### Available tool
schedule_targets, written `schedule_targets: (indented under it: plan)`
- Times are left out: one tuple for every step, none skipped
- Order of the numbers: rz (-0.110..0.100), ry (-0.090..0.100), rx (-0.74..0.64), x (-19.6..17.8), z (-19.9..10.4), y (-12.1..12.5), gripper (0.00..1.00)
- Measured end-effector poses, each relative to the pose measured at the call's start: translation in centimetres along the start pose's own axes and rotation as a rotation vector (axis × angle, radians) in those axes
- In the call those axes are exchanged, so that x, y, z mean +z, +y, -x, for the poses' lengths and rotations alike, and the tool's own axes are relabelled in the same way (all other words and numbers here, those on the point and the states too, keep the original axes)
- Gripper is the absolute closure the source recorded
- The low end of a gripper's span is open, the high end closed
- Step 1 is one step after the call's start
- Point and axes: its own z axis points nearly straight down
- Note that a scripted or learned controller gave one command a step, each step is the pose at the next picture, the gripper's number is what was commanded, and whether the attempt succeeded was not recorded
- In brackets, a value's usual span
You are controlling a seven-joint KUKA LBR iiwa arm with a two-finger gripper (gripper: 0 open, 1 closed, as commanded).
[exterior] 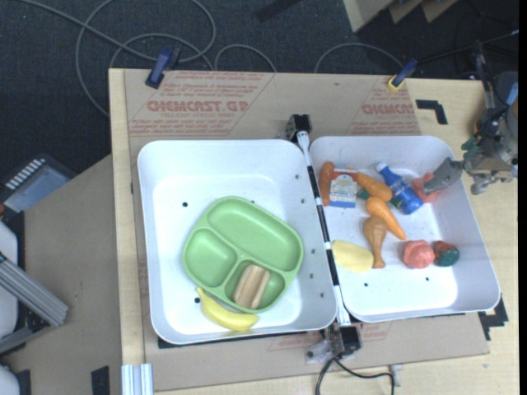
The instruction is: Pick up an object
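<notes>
Toy foods lie loosely clustered in the right bin (461, 295) — two carrots (380, 211), a drumstick (375, 237), a blue bottle (398, 189), a yellow lemon-like piece (352, 257) and a pink piece (417, 254). Tool (440, 176) hangs over that bin's upper right rim, nothing seen between its parts; spread or closed cannot be told. Left bin (156, 220) carries a green divided plate (240, 249) and a banana (226, 314).

One camera, fixed high above the bench (247, 105), looks down at a slant on both bins (165, 171), from moderately far.
</notes>
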Motion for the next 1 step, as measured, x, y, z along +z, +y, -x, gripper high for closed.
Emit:
schedule_targets:
  plan:
    - [0.0, 0.001, -0.001, 13.44, -6.7, -0.5, 0.0]
